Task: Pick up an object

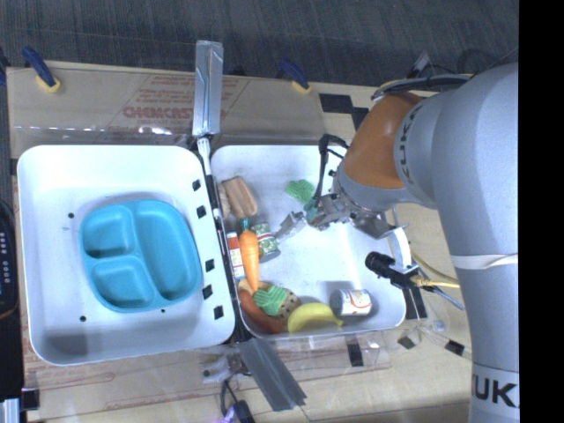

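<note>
My gripper (289,226) hangs low over the middle of the right bin (304,157), reaching in from the right. Its tip is just right of a small green box (268,244) and an orange carrot (249,256); whether it touches the box I cannot tell. A brown bread-like piece (239,196) lies at the bin's upper left. A green leafy item (300,189) sits just above the gripper. Along the bin's near edge lie a yellow banana (308,316), a small can (353,302) and a green-and-yellow piece (273,300).
The left bin (53,174) holds a blue compartment tray (138,254). A red-labelled bottle (234,256) lies against the right bin's left wall. The grey arm with its orange band (379,152) covers the right bin's right side. Cables (432,280) trail off beside that bin.
</note>
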`<action>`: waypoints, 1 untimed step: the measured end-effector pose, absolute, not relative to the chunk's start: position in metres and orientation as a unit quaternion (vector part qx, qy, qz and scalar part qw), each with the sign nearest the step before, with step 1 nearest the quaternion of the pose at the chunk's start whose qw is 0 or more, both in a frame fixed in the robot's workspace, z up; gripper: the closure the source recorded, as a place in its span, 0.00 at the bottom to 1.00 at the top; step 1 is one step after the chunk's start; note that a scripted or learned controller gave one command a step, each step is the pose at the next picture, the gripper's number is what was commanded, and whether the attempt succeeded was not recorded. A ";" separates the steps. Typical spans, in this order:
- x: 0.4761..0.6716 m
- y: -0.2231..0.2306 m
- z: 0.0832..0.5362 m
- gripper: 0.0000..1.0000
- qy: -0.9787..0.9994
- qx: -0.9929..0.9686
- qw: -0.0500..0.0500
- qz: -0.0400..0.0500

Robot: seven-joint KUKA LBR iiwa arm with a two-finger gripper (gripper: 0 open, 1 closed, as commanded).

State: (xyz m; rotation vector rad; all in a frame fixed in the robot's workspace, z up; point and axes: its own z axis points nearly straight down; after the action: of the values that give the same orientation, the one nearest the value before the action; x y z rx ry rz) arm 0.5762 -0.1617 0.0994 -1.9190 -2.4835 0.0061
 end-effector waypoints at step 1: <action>0.622 -0.164 0.144 0.00 -0.838 -0.546 -0.001 0.000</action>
State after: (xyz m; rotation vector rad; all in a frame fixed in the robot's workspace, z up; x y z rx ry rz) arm 0.6223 -0.1638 0.1440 -1.7148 -2.6342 -0.0003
